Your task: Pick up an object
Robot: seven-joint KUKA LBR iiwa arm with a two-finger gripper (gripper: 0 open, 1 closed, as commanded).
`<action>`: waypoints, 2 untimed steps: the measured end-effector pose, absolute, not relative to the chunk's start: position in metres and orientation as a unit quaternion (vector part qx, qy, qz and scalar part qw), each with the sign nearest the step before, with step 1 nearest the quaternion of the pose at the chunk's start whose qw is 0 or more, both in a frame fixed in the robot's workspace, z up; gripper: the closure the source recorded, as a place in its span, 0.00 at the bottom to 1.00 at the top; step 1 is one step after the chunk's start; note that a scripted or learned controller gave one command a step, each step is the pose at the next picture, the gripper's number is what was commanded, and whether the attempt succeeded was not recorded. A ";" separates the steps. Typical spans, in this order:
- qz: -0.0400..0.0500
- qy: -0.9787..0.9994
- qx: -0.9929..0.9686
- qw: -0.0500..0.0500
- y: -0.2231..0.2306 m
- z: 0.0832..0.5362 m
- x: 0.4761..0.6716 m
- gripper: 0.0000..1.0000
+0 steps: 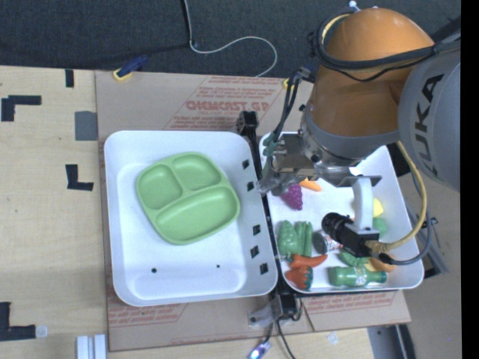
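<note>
Cardboard-covered counter (150, 103) carries two white bins | left bin (120, 200) keeps a green divided plate (187, 197) | right bin (400, 200) crowds toys for picking (purple grapes (293, 195) nearest) | our tool (281, 172) hovers above them; whether apart or together we cannot tell.

Arm (419, 88): grey casing, bulbous glossy orange band (374, 40) above wrist. Black lettering "KU" on grey shell at right. Thin black cables looped over orange dome; yellowish cable curving low right. Metallic wrist hardware beneath.
</note>
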State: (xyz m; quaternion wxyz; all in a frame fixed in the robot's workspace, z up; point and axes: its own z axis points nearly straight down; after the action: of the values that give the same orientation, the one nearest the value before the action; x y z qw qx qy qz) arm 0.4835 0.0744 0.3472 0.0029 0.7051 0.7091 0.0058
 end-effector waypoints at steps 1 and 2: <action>0.001 0.708 0.707 0.001 0.056 0.387 0.484 1.00; -0.001 0.708 0.706 0.000 0.095 0.390 0.483 1.00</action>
State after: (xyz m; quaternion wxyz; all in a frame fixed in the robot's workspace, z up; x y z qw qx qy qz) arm 0.4835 0.0947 0.3902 -0.0004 0.7058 0.7084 -0.0007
